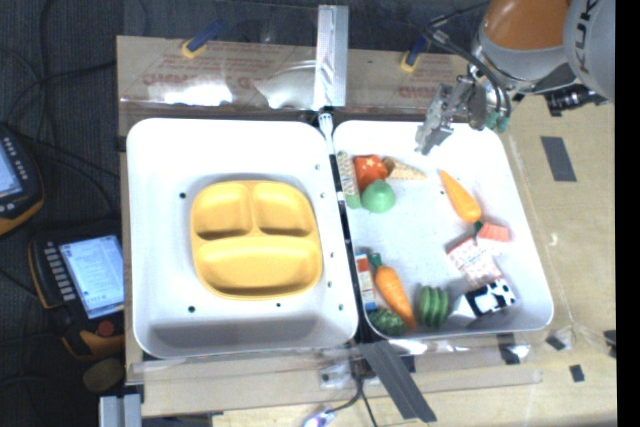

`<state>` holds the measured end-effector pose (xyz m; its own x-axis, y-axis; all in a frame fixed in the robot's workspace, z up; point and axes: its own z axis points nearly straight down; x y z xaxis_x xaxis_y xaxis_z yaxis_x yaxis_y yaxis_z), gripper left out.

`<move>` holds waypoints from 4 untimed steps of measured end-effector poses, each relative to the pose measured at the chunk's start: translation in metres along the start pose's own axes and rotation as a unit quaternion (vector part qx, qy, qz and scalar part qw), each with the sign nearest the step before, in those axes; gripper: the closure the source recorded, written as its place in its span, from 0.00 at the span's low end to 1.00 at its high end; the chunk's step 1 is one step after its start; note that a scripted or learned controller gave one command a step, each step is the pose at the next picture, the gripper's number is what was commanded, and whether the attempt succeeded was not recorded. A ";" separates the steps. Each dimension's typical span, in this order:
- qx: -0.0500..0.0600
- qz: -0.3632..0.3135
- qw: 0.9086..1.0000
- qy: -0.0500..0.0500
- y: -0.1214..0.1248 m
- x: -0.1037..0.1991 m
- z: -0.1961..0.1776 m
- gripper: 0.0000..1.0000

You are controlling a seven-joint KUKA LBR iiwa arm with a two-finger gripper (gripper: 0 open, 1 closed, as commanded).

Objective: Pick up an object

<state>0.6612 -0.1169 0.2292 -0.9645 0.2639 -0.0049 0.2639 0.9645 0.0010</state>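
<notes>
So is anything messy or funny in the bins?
Nothing looks spilled or broken. The toy food lies jumbled in the right bin, while the yellow tray sits neatly in the left bin. The gripper hovers above the right bin's far edge.

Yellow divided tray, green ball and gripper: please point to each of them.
yellow divided tray [256, 239], camera view, middle of its wide lower compartment
green ball [379, 198], camera view, centre of the ball
gripper [433, 134], camera view, between its fingertips
</notes>
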 end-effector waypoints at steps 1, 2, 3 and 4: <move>0.000 0.000 1.000 -0.002 0.000 -0.001 -0.010 1.00; 0.001 0.000 1.000 -0.004 0.000 -0.002 -0.020 1.00; 0.001 0.000 1.000 -0.007 0.001 -0.003 -0.030 1.00; 0.001 -0.001 1.000 -0.009 0.001 -0.004 -0.040 1.00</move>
<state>0.6650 -0.1173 0.2688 -0.9646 0.2629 -0.0223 0.2630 0.9648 -0.0008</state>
